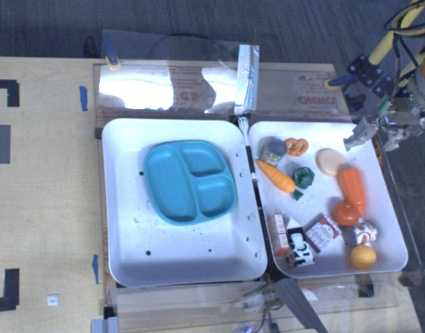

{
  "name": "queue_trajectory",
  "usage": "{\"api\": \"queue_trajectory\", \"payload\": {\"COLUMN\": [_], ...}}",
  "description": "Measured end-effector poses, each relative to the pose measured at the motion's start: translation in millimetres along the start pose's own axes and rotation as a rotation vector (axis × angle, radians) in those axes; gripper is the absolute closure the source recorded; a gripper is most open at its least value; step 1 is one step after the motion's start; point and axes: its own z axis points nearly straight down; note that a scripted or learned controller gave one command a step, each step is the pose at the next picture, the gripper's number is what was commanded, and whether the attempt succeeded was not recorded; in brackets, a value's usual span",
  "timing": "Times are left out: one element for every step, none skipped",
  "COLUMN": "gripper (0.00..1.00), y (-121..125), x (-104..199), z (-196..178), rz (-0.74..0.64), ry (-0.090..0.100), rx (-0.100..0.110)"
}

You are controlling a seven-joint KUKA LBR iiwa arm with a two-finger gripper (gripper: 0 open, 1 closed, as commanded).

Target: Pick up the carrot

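Lying slantwise in the right bin (pixel 396 217), the carrot (pixel 277 177) sits well left of the gripper (pixel 368 132), whose opening I cannot tell.

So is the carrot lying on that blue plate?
No, the carrot lies in the right bin among other toy foods, while the blue plate sits in the left bin.
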Motion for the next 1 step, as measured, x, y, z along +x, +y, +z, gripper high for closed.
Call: {"api": "queue_trajectory", "payload": {"gripper": [0.0], "y": [-3.9], "x": [-3.2], "z": [135.8], "rz": [-0.038], "ry": [-0.003], "rx": [-0.009]}}
